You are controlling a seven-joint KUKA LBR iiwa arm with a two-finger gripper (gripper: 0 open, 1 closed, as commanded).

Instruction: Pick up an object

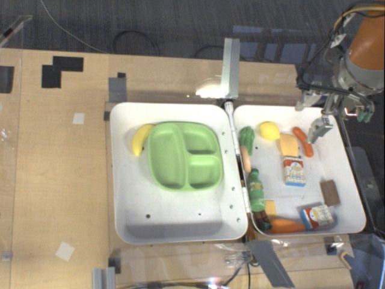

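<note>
Likely target, by my read: red-orange sausage-like piece (303,141) in the right bin (355,179), upper right part, lying at a slant, touching or just beside the orange block (289,144) on its left. Gripper (319,128) hangs just beside it to the upper right, fingers pointing down, nothing between them. Gap looks narrow but view is too small to say; cannot tell open vs closed.

Step in hand: approach/pre-grasp, nothing lifted yet. Task names no specific obj, so any item counts; sausage is closest.

Other stuff in right bin: yellow lemon (269,130) near top left, small carton w/ red top (293,171) below the orange block, brown block (329,192) by right wall, red can on its side (317,216) lower right, carrot (286,226) at bottom, green bottle (256,191) and green veg (246,139) along left wall.

Left bin (129,221): green divided tray (183,155), banana (141,139) touching its left edge.

Next move, my guess: shift a bit left and down over the sausage, turn wrist so fingers straddle its short axis, descend, close. Risk: orange block crowds one side, finger may land on it or nudge both.
</note>
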